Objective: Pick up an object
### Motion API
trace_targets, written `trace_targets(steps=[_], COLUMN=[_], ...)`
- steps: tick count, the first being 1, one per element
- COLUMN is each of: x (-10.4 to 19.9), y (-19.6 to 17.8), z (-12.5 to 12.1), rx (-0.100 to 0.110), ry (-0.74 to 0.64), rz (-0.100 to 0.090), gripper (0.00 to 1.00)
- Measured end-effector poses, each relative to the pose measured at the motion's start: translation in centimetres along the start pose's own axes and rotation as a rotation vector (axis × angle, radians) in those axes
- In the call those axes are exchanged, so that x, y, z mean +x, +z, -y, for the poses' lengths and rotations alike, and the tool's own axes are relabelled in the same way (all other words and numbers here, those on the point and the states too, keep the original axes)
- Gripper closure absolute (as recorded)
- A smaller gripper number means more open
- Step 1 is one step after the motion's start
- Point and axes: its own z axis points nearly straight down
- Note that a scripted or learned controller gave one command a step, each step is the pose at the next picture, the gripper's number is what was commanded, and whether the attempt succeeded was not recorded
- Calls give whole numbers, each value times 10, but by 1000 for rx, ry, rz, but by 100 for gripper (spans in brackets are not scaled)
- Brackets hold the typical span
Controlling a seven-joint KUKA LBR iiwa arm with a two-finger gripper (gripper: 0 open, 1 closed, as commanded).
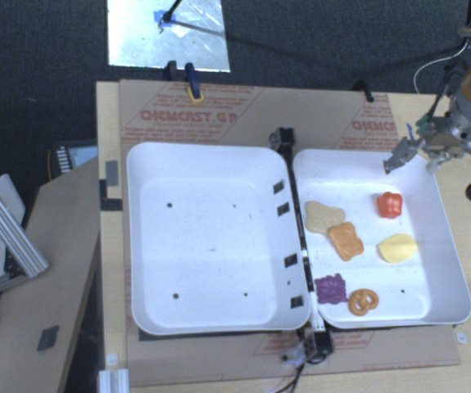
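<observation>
Above the right bin's (444, 219) far edge, gripper (415, 150) fingers look spread, holding nothing; red pepper (389, 205) and other items unpicked.

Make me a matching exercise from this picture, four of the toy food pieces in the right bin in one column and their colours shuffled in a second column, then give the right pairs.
Things:
1. small toy pepper near the bin's far right side
2. twisted toy pretzel at the near edge
3. bumpy toy grape bunch beside the divider
4. rounded toy lemon-like piece on the right

Colours:
A. purple
B. yellow
C. red
D. brown-orange

Pairs: 1-C, 2-D, 3-A, 4-B
</observation>
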Motion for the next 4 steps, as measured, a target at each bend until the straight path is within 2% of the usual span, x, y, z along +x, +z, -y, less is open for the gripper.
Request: trace_targets(steps=[1, 2, 3, 4], x=[1, -1, 58, 141], y=[117, 97, -45, -154], z=[17, 13, 0, 16], rx=[10, -6, -15, -14], ry=[2, 0, -8, -10], rz=[-3, 2, 0, -1], gripper=[0, 100, 100, 100])
